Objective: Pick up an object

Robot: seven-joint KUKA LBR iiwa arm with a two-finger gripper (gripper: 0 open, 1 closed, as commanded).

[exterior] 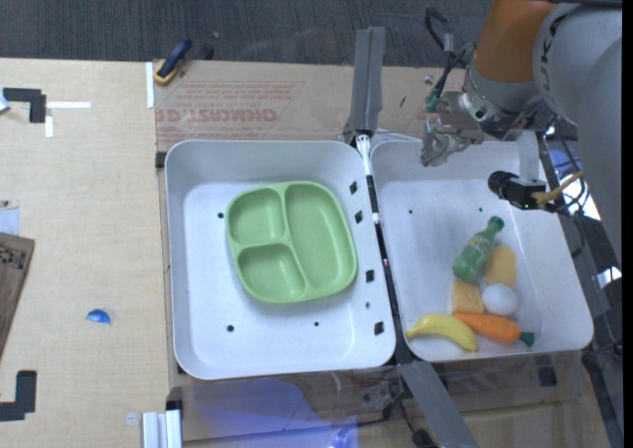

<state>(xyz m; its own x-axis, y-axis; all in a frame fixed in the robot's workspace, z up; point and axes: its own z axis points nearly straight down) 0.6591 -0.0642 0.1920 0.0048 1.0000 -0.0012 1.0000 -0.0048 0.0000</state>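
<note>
Green divided plate (292, 240) in left bin (188, 238), toy bottle (478, 249), banana (444, 330), carrot (489, 326) in right bin's (425, 228) near corner, gripper (438, 151) over its far edge, seemingly holding nothing, finger spread too blurred to tell.

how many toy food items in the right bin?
5, clustered near its front right corner: green bottle, yellow block, white egg, carrot, banana. More may hide underneath.

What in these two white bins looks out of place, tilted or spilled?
Nothing is spilled or damaged. The green three-compartment plastic plate lies flat but turned askew in the left white bin. The toy food is crowded into the right white bin's near corner, the green bottle lying tipped.
</note>
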